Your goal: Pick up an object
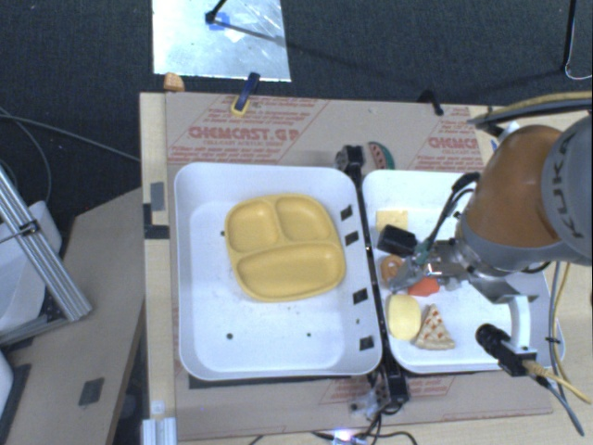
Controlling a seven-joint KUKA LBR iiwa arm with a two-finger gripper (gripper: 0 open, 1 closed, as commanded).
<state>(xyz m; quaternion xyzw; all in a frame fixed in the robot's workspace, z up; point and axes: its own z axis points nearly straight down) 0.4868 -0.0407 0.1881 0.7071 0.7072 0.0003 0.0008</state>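
Currently my gripper point(414, 269) hangs low over the right bin point(400, 189), apparently lined up to grab; its grip state is unclear. At its six o'clock lie a yellow lemon-like piece point(403, 317) and a pizza slice point(433, 329).

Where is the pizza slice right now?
The pizza slice lies in the right bin, near its front edge, just right of the pale yellow round item and below the pincer.

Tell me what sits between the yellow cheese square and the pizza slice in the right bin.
In the camera view, between the cheese square and the pizza slice lie a black block, a brown piece and a yellow lemon-like piece.
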